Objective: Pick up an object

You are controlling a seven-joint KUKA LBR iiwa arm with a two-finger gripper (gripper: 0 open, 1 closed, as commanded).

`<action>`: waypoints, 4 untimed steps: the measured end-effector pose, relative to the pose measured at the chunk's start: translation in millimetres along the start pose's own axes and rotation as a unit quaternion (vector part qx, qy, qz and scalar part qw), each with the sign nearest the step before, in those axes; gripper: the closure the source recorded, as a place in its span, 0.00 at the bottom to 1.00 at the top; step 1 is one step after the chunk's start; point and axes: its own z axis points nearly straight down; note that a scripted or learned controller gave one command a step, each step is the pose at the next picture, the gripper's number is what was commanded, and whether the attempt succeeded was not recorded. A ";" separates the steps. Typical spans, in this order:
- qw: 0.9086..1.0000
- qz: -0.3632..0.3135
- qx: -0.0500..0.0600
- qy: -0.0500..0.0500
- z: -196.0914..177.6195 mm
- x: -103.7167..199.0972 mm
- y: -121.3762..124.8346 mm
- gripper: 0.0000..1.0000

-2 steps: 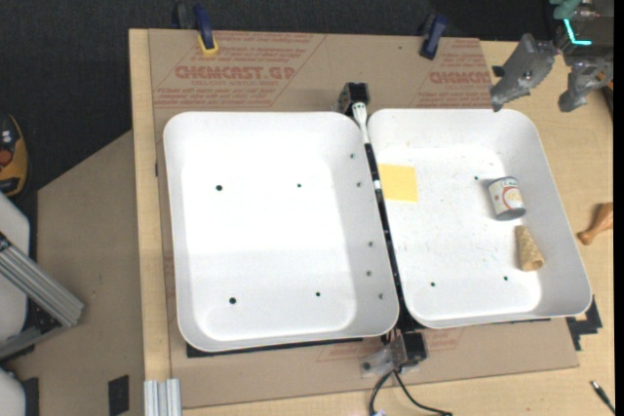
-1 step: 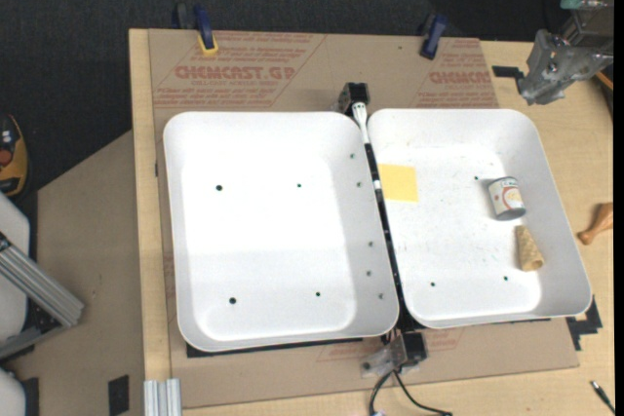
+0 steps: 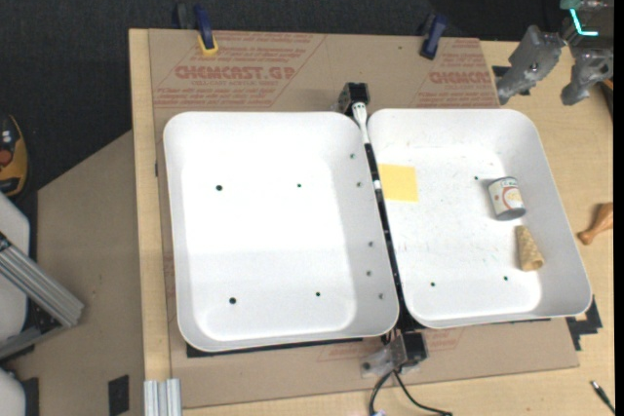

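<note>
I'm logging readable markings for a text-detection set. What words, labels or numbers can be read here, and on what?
"GIGMCAST.G.P" or near it, red print, blurred: on the cardboard sheet behind the left bin.
A second red print, on the cardboard behind the right bin: too blurred to read.
Label on the small can: too small to read.

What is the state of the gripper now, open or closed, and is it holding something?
Gripper: above the right bin's far right corner, holding nothing; open or closed cannot be told.
</note>
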 end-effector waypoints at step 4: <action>1.000 -0.001 -0.004 -0.001 -21.1 0.6 1.4 0.00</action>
